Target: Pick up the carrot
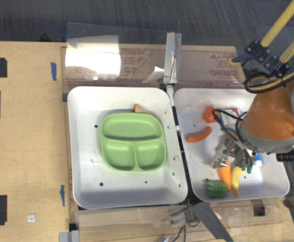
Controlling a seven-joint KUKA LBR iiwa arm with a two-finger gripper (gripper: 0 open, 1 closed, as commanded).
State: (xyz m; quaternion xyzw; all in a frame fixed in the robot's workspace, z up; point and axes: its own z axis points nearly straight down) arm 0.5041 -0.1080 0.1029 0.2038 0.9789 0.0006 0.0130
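I'm looking down from the overhead camera and my arm [270, 120] is in from the right, its orange band hanging over the right bin [273, 185]. The pincer [231, 155] sits low in that bin, a tangle of metal and wires, and I cannot tell whether it is open or closed from here.

The carrot [225, 174] lies just below the pincer, right at its tip, orange and pointing toward the near edge of the bin; I can't tell if they are touching. Just beside the carrot, on its right, there's a yellow piece [235, 179], and below both of them a green knobbly piece [217, 188] by the bin's near wall.

Left of the pincer, a little apart, lies a red-orange curved piece [199, 134]. Above that, up and left of the pincer, is a rounder red-orange item [209, 114], partly behind the cables.

Well to the pincer's left is the other bin [81, 150], with a green divided plate [134, 140] in its middle. A small tan scrap [138, 108] peeks out at the plate's far rim. Both bins sit on the worktop [21, 135].
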